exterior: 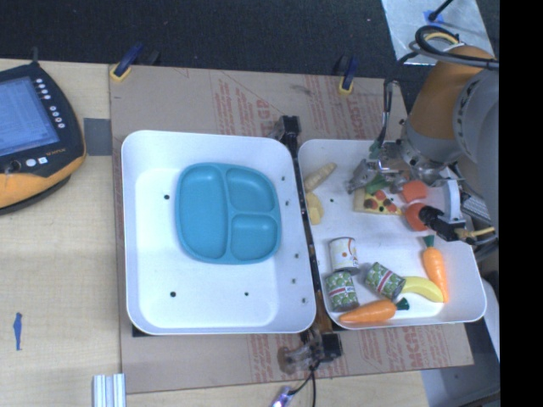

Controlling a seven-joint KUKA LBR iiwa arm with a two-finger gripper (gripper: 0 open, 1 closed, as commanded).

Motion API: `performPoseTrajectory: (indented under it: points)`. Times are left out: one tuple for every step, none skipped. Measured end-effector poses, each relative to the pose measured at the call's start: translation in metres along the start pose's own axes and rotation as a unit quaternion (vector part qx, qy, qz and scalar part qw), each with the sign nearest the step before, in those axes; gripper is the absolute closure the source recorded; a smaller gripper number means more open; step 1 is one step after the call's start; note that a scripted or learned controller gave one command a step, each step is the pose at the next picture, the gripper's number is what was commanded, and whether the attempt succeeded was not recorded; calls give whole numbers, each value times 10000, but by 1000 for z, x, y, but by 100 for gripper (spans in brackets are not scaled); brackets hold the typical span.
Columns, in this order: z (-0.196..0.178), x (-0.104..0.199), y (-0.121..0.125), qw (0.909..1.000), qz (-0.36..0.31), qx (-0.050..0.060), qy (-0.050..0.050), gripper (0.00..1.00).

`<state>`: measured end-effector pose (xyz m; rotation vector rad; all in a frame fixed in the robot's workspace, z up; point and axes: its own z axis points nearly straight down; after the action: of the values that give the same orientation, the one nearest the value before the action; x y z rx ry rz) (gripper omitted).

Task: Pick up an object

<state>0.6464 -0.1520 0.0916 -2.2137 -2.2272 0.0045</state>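
My claw (370, 176) hangs over the right white plastic bin (335, 155), just above the flat toy pizza slice (378, 202); whether it's open or closed I cannot tell.

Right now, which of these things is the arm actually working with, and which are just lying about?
Part of the job:
gripper at the right bin
pizza slice under it
cans, carrots, banana, white cup

Just lying about:
blue divided plate in the left bin
handheld control screen
clamps
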Motion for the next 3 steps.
performPoseTrajectory:
  points:
    - [-11,-1,0,10000,-11,-5,-3,100]
    - [-11,-1,0,10000,-12,-3,-3,0]
    - [-21,-2,1,10000,-22,-15,-11,100]
